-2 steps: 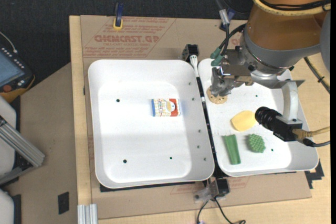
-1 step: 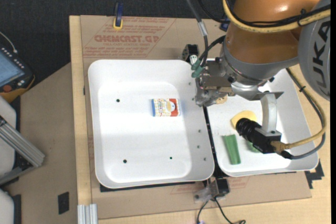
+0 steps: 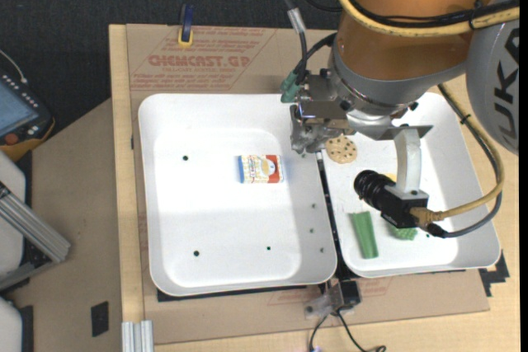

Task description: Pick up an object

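White plastic bins sit side by side on the table, and the choice of target decides how well this pick goes. The left bin (image 3: 165, 243) holds one small box (image 3: 260, 169), lying flat near its middle with open floor on every side. The right bin (image 3: 470, 247) is busier: a round tan cookie-like disc (image 3: 340, 148) near the dividing edge, a green stick (image 3: 363, 233) lying lengthwise toward the front, and a smaller green piece (image 3: 404, 232) partly behind a black cylindrical fitting (image 3: 381, 195) on the arm.

The gripper (image 3: 307, 136) hangs over the seam between the bins, close to the disc, under the orange wrist. Whether the jaws are apart or together I cannot tell; the wrist and cabling cover them, and nothing is visibly held.

For a clean grasp, the disc looks like the nearest candidate, but it lies flat and thin beside the bin wall, so the jaws would probably need to straddle its width and descend fully to the floor. The box looks the safer choice: isolated, with parallel sides to close across.
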### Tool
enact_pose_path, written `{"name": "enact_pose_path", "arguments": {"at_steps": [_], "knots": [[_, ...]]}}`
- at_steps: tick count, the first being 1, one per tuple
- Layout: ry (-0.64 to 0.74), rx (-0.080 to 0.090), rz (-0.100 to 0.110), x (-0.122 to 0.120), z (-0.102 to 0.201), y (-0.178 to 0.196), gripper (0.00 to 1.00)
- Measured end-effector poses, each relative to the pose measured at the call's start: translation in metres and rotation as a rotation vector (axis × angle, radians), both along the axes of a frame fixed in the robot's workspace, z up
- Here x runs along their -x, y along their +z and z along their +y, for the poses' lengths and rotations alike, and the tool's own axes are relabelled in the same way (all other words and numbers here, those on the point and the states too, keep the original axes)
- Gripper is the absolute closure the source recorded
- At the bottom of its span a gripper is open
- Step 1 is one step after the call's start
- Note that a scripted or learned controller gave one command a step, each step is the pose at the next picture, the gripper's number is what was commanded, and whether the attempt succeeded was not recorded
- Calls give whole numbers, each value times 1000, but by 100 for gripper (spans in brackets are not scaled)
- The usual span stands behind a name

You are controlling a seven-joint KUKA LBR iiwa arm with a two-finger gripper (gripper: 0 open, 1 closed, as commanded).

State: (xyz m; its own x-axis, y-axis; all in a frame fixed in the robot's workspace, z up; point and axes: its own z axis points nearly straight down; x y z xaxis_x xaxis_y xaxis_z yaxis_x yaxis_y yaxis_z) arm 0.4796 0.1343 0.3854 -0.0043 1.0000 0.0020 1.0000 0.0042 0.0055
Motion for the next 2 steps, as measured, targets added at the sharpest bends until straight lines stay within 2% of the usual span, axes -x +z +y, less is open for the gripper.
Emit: {"name": "enact_pose_path", "arguments": {"at_steps": [1,2], "knots": [[-9,5,20,2,-24,-152,100],[2,-2,-3,0,35,-64,100]]}}
